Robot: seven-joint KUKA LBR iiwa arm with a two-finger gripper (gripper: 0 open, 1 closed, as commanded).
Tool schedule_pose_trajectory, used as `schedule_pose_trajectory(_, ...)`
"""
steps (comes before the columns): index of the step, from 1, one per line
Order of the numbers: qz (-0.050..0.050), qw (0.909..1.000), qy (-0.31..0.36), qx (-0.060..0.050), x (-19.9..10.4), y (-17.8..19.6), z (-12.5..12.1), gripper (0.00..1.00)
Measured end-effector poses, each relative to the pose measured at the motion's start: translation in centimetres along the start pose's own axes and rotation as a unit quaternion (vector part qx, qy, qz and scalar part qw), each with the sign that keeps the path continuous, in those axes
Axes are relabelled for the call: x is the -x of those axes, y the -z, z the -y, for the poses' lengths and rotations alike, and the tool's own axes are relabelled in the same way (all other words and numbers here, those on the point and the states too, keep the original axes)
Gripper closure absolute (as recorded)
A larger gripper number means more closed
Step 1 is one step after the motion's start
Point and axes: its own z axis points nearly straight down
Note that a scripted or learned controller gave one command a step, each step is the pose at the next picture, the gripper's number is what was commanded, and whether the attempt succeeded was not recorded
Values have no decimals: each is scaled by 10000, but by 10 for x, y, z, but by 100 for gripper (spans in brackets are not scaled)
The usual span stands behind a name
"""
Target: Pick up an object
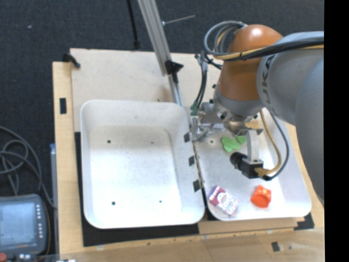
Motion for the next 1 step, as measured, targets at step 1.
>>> schedule_pose_trajectory(1,-2,10000,5,4,-55,-6,-12,100)
